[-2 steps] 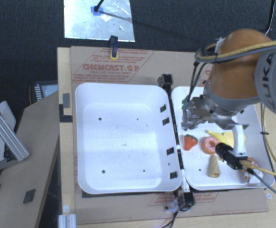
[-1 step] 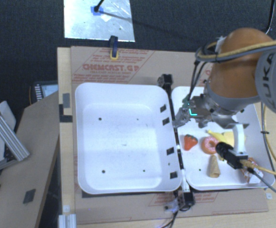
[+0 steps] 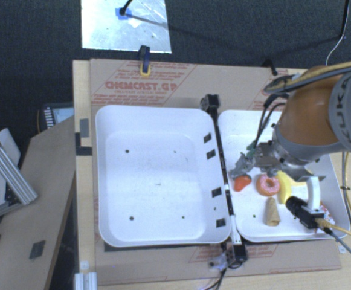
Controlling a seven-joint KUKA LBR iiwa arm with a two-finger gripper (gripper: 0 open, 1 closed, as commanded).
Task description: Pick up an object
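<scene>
Over the right bin, the grey arm with its orange band reached in from the right, and the tool hung low near the bin's left wall. Whether the tool was spread or pressed together could not be told, and nothing could be seen pinched in it.

Just below the tool lay a small red-orange toy, close enough that contact could not be ruled in or out. Beside it to the right sat an orange-frosted doughnut, and next to that a yellow piece, partly covered by the wrist. A tan cone lay nearer the front wall, apart from the others.

The left bin stood touching the right bin along a dark seam. Both rested on a printed cardboard sheet covering the counter.
</scene>
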